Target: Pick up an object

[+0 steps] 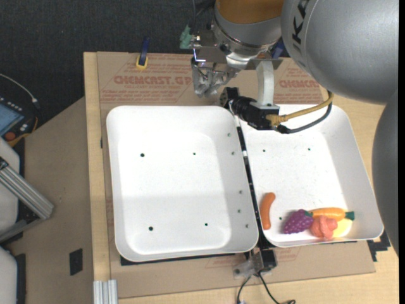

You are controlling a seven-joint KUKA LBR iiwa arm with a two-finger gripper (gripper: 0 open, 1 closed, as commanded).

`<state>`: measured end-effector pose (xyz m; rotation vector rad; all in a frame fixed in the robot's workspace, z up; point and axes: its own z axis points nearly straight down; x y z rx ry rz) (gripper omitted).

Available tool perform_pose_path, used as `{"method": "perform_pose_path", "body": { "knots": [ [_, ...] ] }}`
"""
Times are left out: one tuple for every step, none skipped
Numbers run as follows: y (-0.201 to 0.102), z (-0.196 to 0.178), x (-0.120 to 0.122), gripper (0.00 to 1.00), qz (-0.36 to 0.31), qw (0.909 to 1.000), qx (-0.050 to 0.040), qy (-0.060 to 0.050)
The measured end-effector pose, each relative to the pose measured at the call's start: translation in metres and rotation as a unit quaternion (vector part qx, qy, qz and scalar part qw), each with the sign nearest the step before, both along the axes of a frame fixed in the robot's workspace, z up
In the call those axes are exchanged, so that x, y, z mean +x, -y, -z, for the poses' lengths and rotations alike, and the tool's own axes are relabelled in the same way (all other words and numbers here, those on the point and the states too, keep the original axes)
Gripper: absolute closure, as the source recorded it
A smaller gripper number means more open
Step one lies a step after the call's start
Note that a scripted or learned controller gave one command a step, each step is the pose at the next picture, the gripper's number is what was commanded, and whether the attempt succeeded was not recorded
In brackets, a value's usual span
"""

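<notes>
Over the printed cardboard sheet (152, 75), just past the far rim of the left bin (126, 170), hangs my gripper (209, 84). It is a blurred knot of metal under my wrist, and I cannot tell whether it is open or shut. Nothing shows in its grip, and I cannot tell whether it touches the sheet beneath.

Just beside me, toward the right bin (354, 163), a black fitting (253, 114) sits over the seam where the two bins meet, with a yellowish hose (307, 113) curving away from it. Off to the other side, near the cardboard's far edge, lies a small blue and yellow clip (143, 54).

Everything I could pick up is well apart from me, in the near corner of the right bin. An orange sausage-shaped piece (267, 209) lies alone next to the dividing rim. Beyond it, a purple bunch of grapes (297, 221) touches a heap made of a pink lump (324, 228), an orange carrot (330, 213) with a green end, and a yellow piece (342, 229) pressed against the bin's near wall.
</notes>
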<state>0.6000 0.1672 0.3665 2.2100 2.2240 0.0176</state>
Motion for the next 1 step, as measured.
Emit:
{"method": "perform_pose_path", "body": {
  "knots": [
    [-0.0613, 0.0139, -0.0470, 1.00, 0.000, 1.0000, -0.0014, -0.009]
  ]
}}
